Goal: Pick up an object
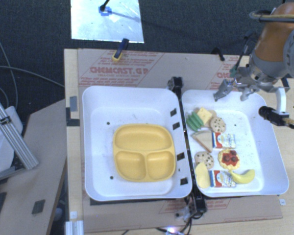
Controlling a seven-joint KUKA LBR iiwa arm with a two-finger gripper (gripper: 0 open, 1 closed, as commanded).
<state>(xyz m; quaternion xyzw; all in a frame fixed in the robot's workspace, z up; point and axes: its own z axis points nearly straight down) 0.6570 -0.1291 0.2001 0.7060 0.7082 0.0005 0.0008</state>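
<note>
- The hand point(233, 90) hangs above the far rim of the right bin point(279, 165), at the end of the grey arm point(279, 38) with its orange band, reaching in from the right. Its two fingers are spread apart with nothing between them.
- Just below and in front of the hand, the right bin holds a cluster of toy food, none of it touching the fingers.
- Nearest the hand are a yellow cheese wedge point(204, 115), a green piece point(193, 121) and a cookie point(217, 125).
- Further toward the near rim lie a sandwich triangle point(203, 141), a small carton point(224, 141), a second cookie point(203, 157), a red-topped tart point(229, 159) — possibly a small pizza; the view is too coarse to tell — and a banana point(243, 176).
- The left bin point(95, 131) carries a yellow divided plate point(144, 152), well apart from the hand.
- Both bins sit on the counter point(137, 70).
- Progress, as I judge it: the pick has not been made. No object is grasped or lifted; the descent, the closing and the lift are all left.
</note>
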